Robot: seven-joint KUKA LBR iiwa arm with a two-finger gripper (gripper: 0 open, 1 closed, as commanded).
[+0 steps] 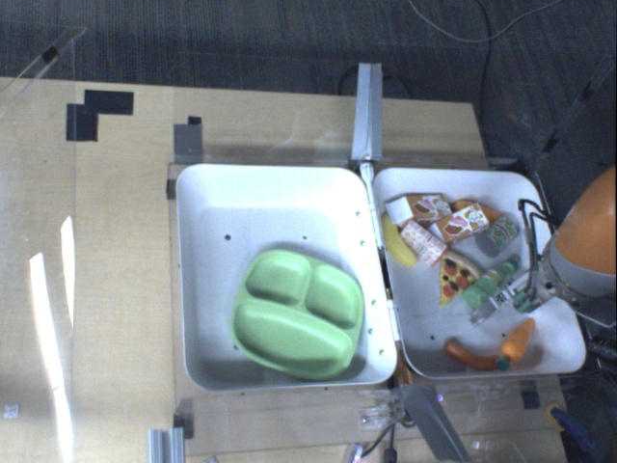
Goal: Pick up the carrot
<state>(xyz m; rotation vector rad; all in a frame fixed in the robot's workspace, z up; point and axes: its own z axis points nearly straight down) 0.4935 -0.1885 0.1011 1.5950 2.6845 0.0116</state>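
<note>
The carrot [521,339], a short orange cone, lies near the front right corner of the right bin [569,360]. My gripper [503,300] reaches in from the right and hangs low over the bin, just above and to the left of the carrot. It sits over a green toy [485,287] and partly hides it. Nothing orange shows at its tip. The arm's orange band [590,230] is at the right edge of the view.
A reddish sausage-like toy [468,354] with a green end lies left of the carrot. A pizza slice [454,278], a banana [398,243] and small food boxes [439,218] crowd the right bin's rear and left. The left bin [207,258] holds a green sectioned tray [299,312].
</note>
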